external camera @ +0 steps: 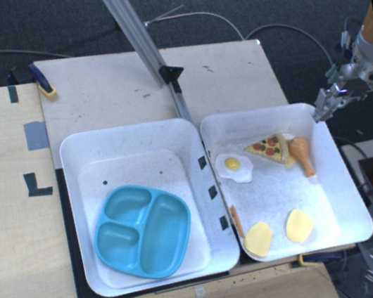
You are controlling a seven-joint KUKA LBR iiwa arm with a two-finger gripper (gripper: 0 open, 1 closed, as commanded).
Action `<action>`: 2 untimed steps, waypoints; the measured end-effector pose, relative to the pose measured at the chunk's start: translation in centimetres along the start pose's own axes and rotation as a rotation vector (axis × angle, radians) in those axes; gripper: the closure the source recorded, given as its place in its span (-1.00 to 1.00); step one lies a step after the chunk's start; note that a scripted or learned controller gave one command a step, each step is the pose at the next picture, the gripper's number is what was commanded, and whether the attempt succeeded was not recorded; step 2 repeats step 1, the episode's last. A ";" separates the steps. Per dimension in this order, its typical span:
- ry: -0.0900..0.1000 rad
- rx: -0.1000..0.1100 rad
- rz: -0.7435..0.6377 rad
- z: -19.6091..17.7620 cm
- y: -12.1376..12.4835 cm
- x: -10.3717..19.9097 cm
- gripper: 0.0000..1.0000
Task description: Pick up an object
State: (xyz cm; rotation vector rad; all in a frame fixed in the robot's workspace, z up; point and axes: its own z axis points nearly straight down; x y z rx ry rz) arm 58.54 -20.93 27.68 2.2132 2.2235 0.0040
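Two shallow white plastic bins (81, 199) sit side by side on a pale wooden bench (12, 211) above dark floor. One blue divided plastic plate (142, 231) lies in the left bin; the right holds one toy fried egg (235, 167), one pizza slice (270, 148), one chicken drumstick (302, 154) and two yellow chips (278, 233). Beyond the right bin's far corner hovers the grey two-finger gripper (324, 108), grip impossible to tell

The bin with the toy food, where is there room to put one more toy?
In the right bin, the middle floor is bare, between the fried egg and two yellow pieces. The top is crowded: egg, pizza slice, drumstick.
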 end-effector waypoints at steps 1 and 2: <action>0.001 -0.003 -0.001 -7.7 -1.4 3.8 1.00; 0.001 -0.003 -0.001 -7.7 -1.4 3.8 1.00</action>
